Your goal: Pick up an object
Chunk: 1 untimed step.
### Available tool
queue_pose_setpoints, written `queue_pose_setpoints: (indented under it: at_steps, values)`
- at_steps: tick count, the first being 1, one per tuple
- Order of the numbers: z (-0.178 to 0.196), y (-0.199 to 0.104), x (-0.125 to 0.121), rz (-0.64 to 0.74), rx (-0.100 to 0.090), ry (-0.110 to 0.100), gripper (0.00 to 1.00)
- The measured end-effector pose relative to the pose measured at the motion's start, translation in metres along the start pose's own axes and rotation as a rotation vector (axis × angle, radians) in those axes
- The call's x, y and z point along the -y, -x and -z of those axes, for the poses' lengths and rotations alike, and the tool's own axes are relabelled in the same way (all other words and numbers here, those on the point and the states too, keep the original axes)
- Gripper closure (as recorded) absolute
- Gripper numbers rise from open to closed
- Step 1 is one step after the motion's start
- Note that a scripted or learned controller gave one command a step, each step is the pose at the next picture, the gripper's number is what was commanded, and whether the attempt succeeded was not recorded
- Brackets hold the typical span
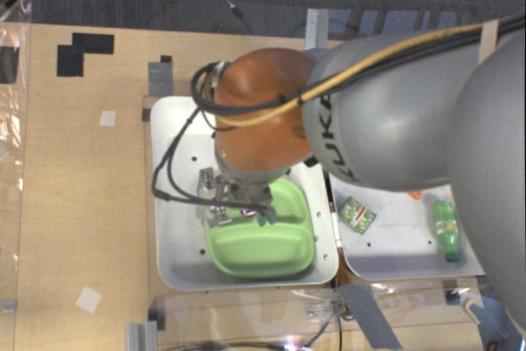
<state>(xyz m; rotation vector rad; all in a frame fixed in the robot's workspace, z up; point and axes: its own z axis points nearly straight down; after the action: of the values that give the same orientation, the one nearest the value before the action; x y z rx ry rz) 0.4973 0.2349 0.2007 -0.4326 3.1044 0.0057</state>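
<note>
Looking down at the nearest edge first, I see the rounded lime-green plastic container lying toward six o'clock in the left shallow white bin, close to that bin's front wall. Just beyond it, at its twelve o'clock, my hand sits low over the container's far rim, apparently touching or nearly so; the metal parts are crowded together under the wrist and I cannot tell whether it is spread or pressed together. Nothing visible sits between its tips. At three o'clock, in the right white bin, lie a small green-and-white packet and a green plastic bottle, well apart from the hand. Farther back, the orange wrist band and grey arm cover the bins' rear halves.

My worry: the container looks broad and smooth, so a pinch on its curved rim could slip off, or push it against the front wall.
</note>
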Motion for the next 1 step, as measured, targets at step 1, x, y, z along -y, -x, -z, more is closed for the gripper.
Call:
queue_pose_setpoints:
  at_steps: [1]
  values:
    - [0.0135,0.0062,0.0017,-0.116,0.0,0.0,1.0]
